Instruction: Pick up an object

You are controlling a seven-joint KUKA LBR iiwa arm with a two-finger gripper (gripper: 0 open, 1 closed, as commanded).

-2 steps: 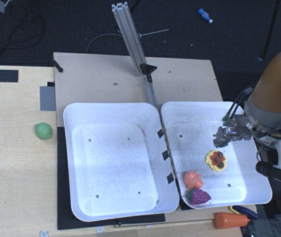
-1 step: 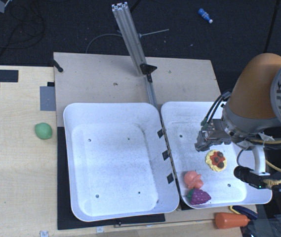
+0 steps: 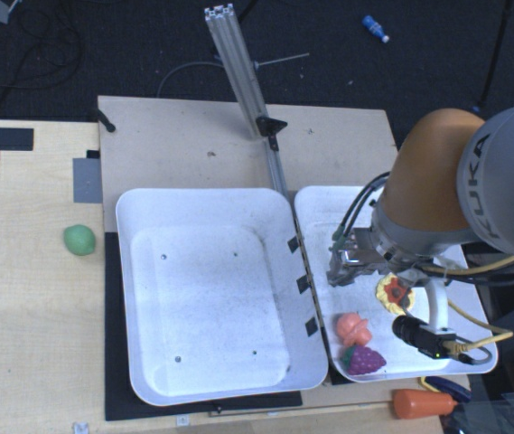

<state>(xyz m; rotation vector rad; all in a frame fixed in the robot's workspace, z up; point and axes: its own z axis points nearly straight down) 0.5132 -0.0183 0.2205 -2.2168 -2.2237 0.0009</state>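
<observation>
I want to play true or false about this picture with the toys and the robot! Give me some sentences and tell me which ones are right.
1. The small green ball lies inside the left white bin. False: it sits on the wooden bench, outside to the left.
2. The purple grape-bunch toy lies in the right white bin. True.
3. The pink-orange round toy is beside the purple toy. True.
4. The orange carrot-shaped toy lies inside the right bin. False: it lies outside, below its rim.
5. The end effector is above the right bin. True.

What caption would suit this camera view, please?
KUKA arm's end effector over right bin holding toys; left bin beside.
</observation>
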